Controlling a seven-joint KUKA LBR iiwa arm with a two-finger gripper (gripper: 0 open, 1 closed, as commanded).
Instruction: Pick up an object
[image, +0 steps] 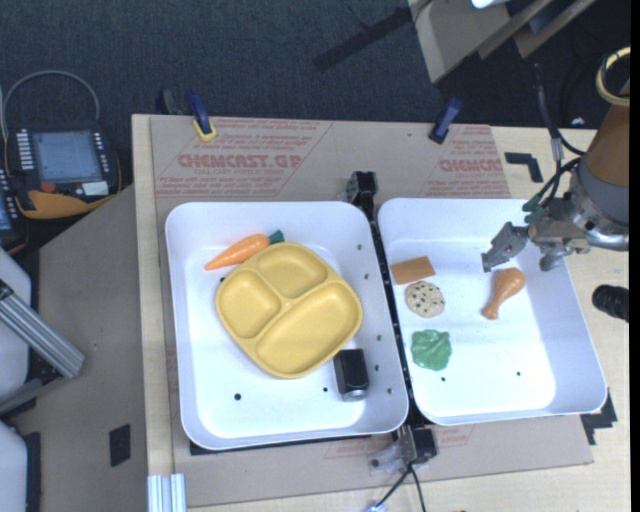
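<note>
In the right bin (560, 385), a toy chicken drumstick (503, 291) lies near the back right. My gripper (523, 254) hangs just above and behind it, open, with its two fingers spread on either side of the drumstick's thick end and nothing between them. To the left in the same bin lie an orange cracker (412, 269), a chocolate-chip cookie (425, 298) and a green leafy piece (431, 349).
The left bin (190, 330) holds a yellow divided plate (288, 308), a toy carrot (237, 250) at its back edge and a small black block (350, 372) at its front right. Black clamps sit between the bins at the back and front.
</note>
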